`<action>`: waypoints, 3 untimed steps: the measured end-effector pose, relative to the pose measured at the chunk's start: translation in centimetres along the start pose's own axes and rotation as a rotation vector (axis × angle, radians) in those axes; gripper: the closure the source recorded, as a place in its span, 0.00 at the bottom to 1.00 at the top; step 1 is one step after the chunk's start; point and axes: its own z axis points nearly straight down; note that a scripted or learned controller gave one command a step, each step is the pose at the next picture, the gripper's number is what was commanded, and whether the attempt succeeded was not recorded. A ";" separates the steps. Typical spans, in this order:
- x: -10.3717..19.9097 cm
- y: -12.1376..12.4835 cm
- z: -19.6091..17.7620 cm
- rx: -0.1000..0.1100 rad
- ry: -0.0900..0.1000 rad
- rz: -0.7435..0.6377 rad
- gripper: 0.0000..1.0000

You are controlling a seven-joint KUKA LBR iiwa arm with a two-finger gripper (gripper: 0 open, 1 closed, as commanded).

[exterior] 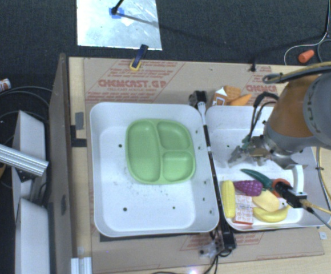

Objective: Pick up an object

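My gripper hangs low over the middle of the right bin, with nothing visibly held in it. Just below it, along the bin's near side, lies a cluster of toy food. A green pepper is closest to the gripper, beside a purple grape bunch. A yellow corn cob lies by the bin's left wall. Further toward the front are a yellow wedge, a banana, a red piece and a small printed packet.
The left bin holds a green divided plate. An orange item sits at the right bin's far edge. The arm's grey body and orange band cover the right bin's right side. Cables run near the bench's right edge.
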 end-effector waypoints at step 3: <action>-4.3 1.6 -3.9 0.017 0.006 0.004 0.00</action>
